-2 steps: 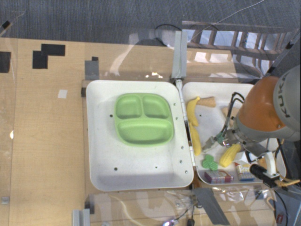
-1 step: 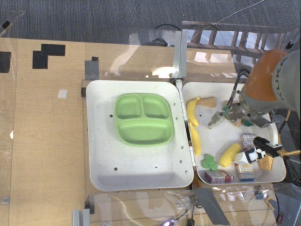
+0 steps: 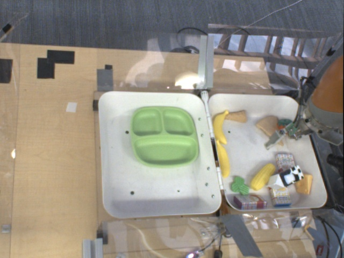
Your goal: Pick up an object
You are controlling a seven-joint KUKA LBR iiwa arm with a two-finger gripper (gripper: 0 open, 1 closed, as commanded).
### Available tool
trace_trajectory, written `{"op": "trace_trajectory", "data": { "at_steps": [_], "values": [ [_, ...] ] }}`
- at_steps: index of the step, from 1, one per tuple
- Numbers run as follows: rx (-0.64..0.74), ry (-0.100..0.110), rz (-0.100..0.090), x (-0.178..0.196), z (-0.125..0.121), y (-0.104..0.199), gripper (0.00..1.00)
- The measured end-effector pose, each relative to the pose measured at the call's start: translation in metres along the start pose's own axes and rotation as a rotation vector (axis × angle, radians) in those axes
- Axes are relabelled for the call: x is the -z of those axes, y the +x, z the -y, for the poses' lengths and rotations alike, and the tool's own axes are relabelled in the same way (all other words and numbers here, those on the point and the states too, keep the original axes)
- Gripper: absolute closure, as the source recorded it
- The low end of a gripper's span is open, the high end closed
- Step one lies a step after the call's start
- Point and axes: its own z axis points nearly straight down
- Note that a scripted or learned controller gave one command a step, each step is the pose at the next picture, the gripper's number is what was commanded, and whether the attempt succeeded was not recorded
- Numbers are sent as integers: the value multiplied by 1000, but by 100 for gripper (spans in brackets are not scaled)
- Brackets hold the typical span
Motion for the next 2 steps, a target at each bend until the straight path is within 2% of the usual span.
{"op": "trace_trajectory", "data": {
  "at_steps": [1, 2],
  "values": [
    [-73, 8, -4, -36, -58, -15, 0],
    [-127, 57, -37, -40, -74, -30, 0]
  ]
}}
